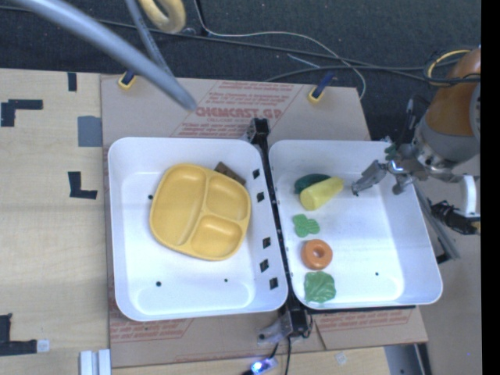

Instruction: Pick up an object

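The fixed overhead camera looks down at a slant on two shallow white bins set side by side on a brown cardboard sheet printed with red lettering. The left bin holds a yellow compartment plate, divided into three sections and turned at an angle, and a small dark brown piece shows just past the plate's upper right edge. The right bin holds a line of toy food down its left side: at the top, a dark green piece touches a yellow, corn-like piece lying tilted beside it; below them sits a small light green leafy piece, then an orange ring like a doughnut, and lowest a larger green leafy piece near the bin's front wall. The arm reaches in from the right, its orange band visible above the grey wrist. The gripper sits over the upper right part of the right bin, just right of the yellow piece but apart from it, and nothing is seen between its fingers; whether they are spread or closed cannot be told at this angle. Black cables trail over the dark surface behind the bins.
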`<state>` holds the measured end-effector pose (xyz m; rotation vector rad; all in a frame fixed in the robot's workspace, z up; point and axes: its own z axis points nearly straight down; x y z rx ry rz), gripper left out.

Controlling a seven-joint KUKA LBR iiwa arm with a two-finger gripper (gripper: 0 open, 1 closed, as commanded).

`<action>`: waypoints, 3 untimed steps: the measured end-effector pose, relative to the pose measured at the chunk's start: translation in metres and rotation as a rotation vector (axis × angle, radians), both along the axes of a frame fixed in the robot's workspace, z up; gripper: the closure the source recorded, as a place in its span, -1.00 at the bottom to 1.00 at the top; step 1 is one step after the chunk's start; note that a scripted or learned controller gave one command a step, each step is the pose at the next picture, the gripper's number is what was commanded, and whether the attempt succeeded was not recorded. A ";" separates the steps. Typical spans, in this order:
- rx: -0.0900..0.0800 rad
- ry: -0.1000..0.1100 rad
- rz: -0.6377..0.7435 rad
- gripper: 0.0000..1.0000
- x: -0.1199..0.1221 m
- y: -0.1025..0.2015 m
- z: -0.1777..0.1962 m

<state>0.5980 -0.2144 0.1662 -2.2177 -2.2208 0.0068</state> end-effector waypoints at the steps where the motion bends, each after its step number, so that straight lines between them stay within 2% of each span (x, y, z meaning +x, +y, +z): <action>1: 0.000 0.000 -0.001 -1.00 -0.007 -0.007 -0.049; 2: -0.003 -0.005 0.000 -1.00 -0.006 -0.007 -0.082; 3: -0.004 -0.011 0.001 1.00 -0.005 -0.007 -0.069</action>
